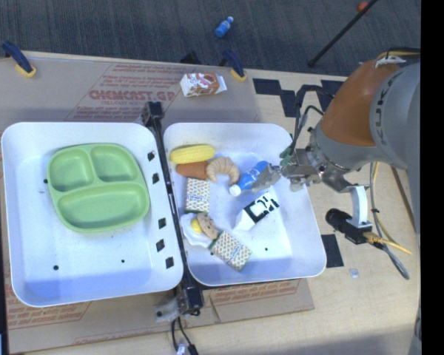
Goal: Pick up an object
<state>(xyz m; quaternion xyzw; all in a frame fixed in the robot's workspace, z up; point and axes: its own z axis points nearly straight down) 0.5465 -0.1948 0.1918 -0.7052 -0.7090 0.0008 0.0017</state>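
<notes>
The gripper (281, 170) hung over the right side of the right bin (300, 228), its fingers too small and dark against the wrist to tell whether they stood open or closed. Just beside its tip lay a blue bottle (250, 178) with a white cap, tilted toward the bin's middle; whether the fingers touched it could not be told. Below the bottle sat a black box (260, 208) with white markings that could not be read. To the left lay a croissant (223, 169), touching a sausage (192, 171), with a corn cob (192, 154) just above them. Beneath these rested a checkered packet (197, 195), a small yellow and white piece of toy food (202, 226), and a second checkered packet (231, 250) near the bin's front. The left bin (29, 272) held a green divided plate (98, 186). Under both bins lay a sheet of cardboard (126, 87) printed in red with "CHEMCAST GP". On the cardboard behind the right bin rested a small snack wrapper (203, 84), its print illegible. The grey arm (370, 113) with its orange band reached in from the right.
</notes>
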